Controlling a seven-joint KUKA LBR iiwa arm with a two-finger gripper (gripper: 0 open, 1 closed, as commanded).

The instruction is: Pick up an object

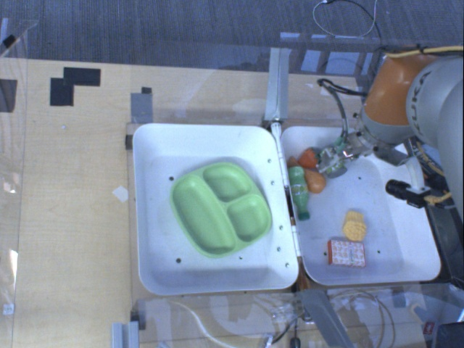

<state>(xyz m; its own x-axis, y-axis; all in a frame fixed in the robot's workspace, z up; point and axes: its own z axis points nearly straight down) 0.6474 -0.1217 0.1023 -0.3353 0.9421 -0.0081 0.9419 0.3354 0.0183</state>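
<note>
- Bench, lower edge of frame: two shallow white bins sit side by side. The left bin occupies frame centre; the right bin occupies the right of frame.
- Lower right of frame, inside the right bin: a small red-and-white box lies flat. A round yellow piece sits just above it, close beside it but apart.
- Frame centre, inside the left bin: a green divided tray with three compartments lies at a slant.
- Right bin, left wall: a green bottle lies on its side along the wall. An orange piece touches its upper end. A red-orange piece sits just above that.
- Gripper: positioned low over the upper left part of the right bin, just beside the red-orange piece. At this slant the finger spread cannot be told, nor whether anything is held.
- Arm: enters from the upper right of frame.
- Handling estimate, nearest candidate (red-orange piece): probably a light, rigid toy food item with a smooth, rounded skin that may slip or roll under pinch.
- Recommended hold: across the widest part of the body, fingers clear of the neighbouring orange piece and the bottle.
- Alternative: the box offers flat parallel faces and stands clear of the bin walls.
</note>
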